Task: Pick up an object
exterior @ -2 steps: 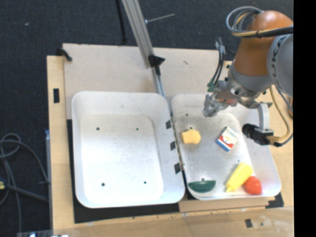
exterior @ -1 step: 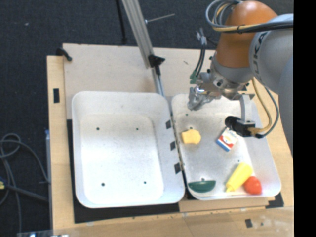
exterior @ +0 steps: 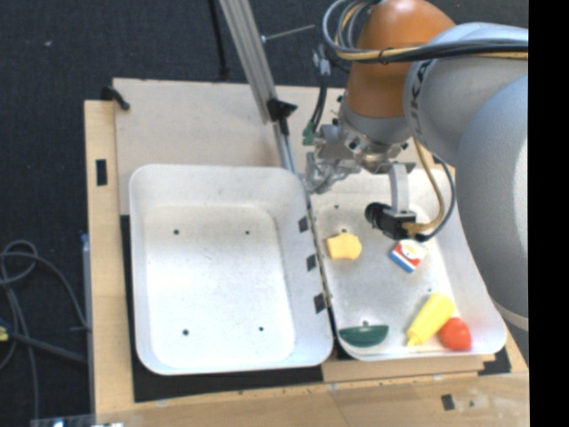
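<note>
The right bin (exterior: 382,292) holds a pale yellow chunk (exterior: 344,246), a small white box with red and blue marks (exterior: 406,256), a yellow bottle-shaped toy (exterior: 429,318), a red-orange ball (exterior: 455,334) and a dark green bowl-shaped piece (exterior: 364,334). My gripper (exterior: 322,178) hangs at the bin's far left corner, above the divide between the bins, up and left of the yellow chunk. I see nothing held in it.
The left bin (exterior: 213,269) lies beside the right one. A slanted metal rail (exterior: 253,56) runs from the top down to the bins' far edge, close to the gripper. The grey arm (exterior: 480,105) covers the right bin's far right side.
</note>
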You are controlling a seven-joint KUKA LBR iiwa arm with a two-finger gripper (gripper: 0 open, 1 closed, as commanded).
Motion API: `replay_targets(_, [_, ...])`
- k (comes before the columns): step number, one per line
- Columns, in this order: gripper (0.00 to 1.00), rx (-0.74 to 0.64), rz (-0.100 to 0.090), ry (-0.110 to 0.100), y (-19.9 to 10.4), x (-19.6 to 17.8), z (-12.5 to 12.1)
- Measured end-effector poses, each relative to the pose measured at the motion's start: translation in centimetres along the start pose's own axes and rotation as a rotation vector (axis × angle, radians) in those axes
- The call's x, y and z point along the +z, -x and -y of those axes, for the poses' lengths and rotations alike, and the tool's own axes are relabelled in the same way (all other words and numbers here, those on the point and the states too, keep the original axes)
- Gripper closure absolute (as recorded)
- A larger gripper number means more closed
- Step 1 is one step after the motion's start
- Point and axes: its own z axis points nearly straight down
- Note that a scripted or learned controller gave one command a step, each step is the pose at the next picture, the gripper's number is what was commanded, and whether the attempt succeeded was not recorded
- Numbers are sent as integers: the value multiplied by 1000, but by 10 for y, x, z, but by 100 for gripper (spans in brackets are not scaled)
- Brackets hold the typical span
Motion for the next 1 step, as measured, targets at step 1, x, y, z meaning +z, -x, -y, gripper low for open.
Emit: replay_targets(1, [100, -1, -2, 1, -53, -8, -10])
